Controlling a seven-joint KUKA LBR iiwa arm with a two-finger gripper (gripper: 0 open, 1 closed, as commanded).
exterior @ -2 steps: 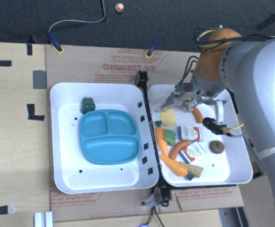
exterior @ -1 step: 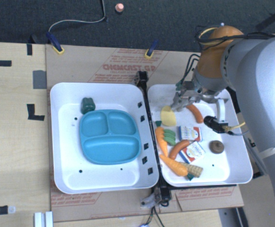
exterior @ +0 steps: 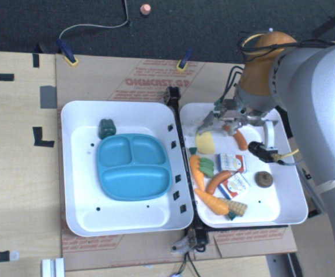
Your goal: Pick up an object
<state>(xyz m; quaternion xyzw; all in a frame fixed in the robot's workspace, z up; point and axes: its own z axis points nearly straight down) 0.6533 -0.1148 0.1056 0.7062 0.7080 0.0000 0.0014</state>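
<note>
Camera view: the gripper (exterior: 234, 119) hangs low over the far end of the right bin (exterior: 288, 209), just above a yellow piece (exterior: 206, 142), probably because that piece is the pick target. Whether it is spread or pinched I cannot tell, since wrist hardware and cables blur together there. Nearer than the yellow piece lie carrots (exterior: 204, 189), a sausage (exterior: 218, 181), a packet (exterior: 232, 163) and a brown disc (exterior: 263, 179), crowded and overlapping, so their edges are hard to separate. Left of it, the other bin (exterior: 75, 212) holds a blue tray (exterior: 134, 166) and a green lump (exterior: 106, 127). The arm's bulk cuts off the right bin's right side.
</note>
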